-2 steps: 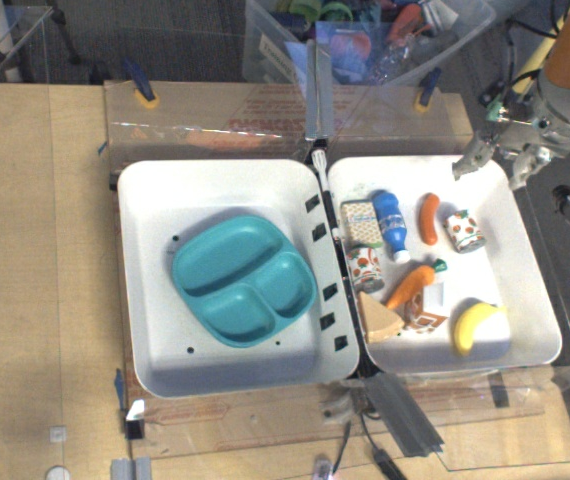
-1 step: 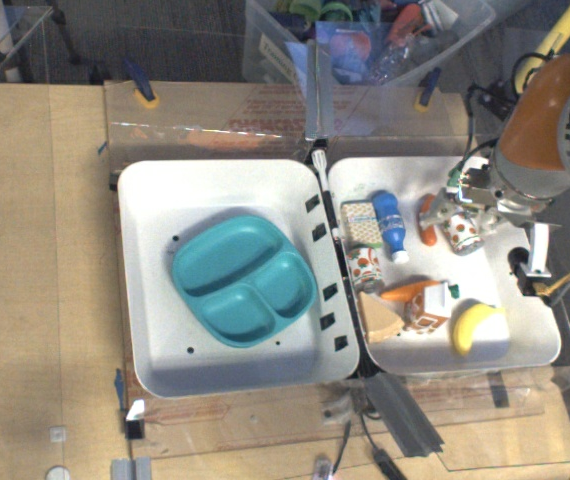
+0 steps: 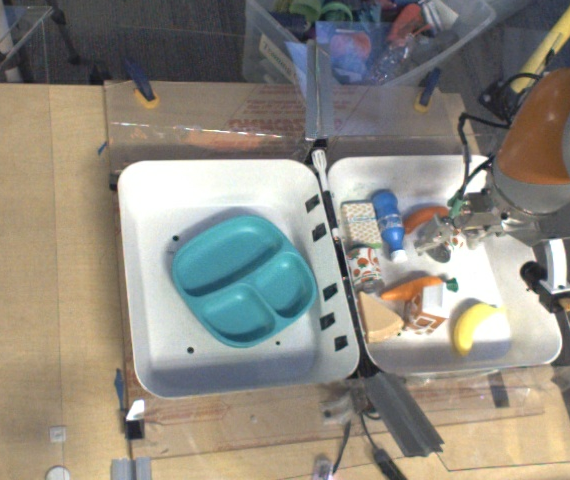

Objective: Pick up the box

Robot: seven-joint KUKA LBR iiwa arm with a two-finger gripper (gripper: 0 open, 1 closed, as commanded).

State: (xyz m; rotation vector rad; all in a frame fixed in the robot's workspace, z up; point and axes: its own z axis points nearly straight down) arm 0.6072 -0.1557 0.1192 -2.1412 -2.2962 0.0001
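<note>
- Left bin (image 3: 145,268) holds the big teal divided plate (image 3: 242,280), sitting near its middle, well clear of the action
- Right bin (image 3: 535,343) is crowded along its left wall, and the arm (image 3: 550,138) reaches in from the right, over the bin's far half
- Gripper (image 3: 443,236) hovers low beside an orange-red object (image 3: 425,216); whether anything sits between its tips, I cannot tell
- Yellow banana (image 3: 470,326) lies by the near right corner
- The box (image 3: 360,223), patterned, sits against the left wall towards the far corner, touching the blue bottle (image 3: 388,223)
- Carrot (image 3: 413,288) lies mid-bin, a small carton (image 3: 425,320) just nearer
- Risk, as I judge it: the gripper is beside the wrong items, and a descent could catch the bottle instead, since it crowds the box
- The second printed item (image 3: 365,266) under the box is too blurred to name
</note>
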